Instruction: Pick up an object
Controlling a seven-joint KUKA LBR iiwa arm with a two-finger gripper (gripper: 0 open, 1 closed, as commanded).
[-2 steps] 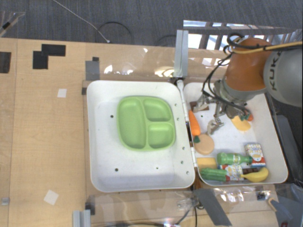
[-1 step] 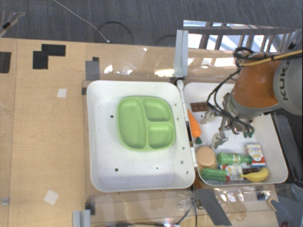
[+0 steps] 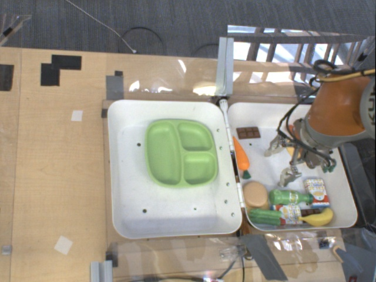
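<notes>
Pale wooden bench (image 3: 53,175) fills the lower and left parts of the camera view, with dark grey carpet beyond it at twelve o'clock and a few black patches on the wood at ten o'clock. Two shallow white bins sit side by side on the bench.

Left bin (image 3: 132,210) holds a green divided plate (image 3: 181,153), lying flat near the bin's middle with three compartments.

Right bin (image 3: 267,113) holds the small objects. A brown chocolate bar (image 3: 248,133) lies toward eleven o'clock of that bin. An orange carrot (image 3: 241,154) lies along the bin's left wall at nine o'clock, pointed end up. A round tan bun (image 3: 256,195) sits at seven o'clock. Just right of the bun lies a green bottle (image 3: 291,197) on its side, and beside it at four o'clock stands a small juice carton (image 3: 316,191). Along the near wall at six o'clock lie a green cucumber (image 3: 264,217) and a yellow banana (image 3: 318,217), with another small packet between them that is too cluttered to identify.

Grey arm with its orange band (image 3: 335,107) enters from three o'clock. Its gripper (image 3: 289,162) hangs over the middle of the right bin, above bare white floor and just above the green bottle. Its metal fingers (image 3: 290,175) look spread apart with nothing between them, though glare makes this uncertain.
</notes>
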